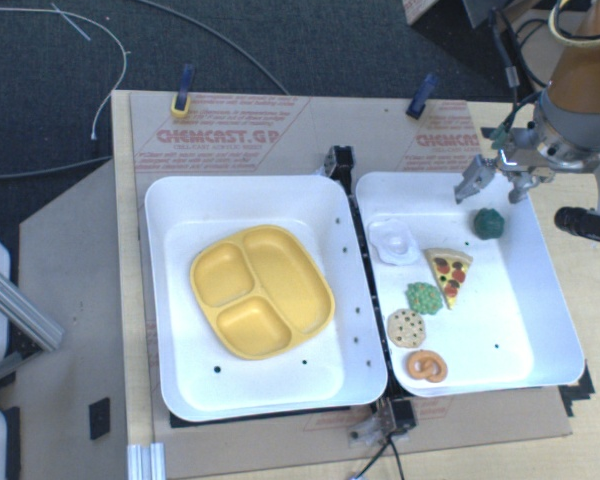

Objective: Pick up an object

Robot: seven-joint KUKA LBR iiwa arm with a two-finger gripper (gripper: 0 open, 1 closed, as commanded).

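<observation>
Gripper [497, 182] (spread) above green ball [489, 224].

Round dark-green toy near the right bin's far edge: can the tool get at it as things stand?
Probably yes. The round dark-green toy lies apart from the other pieces, nothing over it, with the tool just above it.

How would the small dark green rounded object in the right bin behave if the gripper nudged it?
The small dark green rounded object looks ball-like, so it would probably roll. It lies loose on the smooth white right bin, so it may slide.
</observation>
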